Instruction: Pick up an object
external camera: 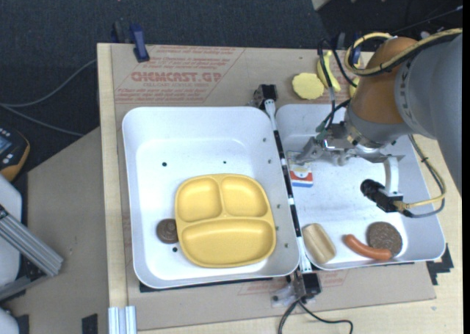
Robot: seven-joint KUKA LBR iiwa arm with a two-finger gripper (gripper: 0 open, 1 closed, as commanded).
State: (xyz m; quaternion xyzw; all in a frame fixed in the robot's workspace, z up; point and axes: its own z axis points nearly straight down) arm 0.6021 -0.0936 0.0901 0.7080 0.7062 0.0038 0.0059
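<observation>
The gripper (321, 146) hangs low in the right white bin (345, 194), right of frame centre; whether it is apart or together I cannot tell. The small red, white and blue card (301, 176) lies just lower-left of it, by the bin's left wall.

A single fixed camera looks down at a slant on the worktop (183, 75) from above, far enough back to take in both white bins, the left bin (139, 142) and the right bin (418, 241), plus dark floor beyond; the arm (411, 83) enters from the right edge
</observation>
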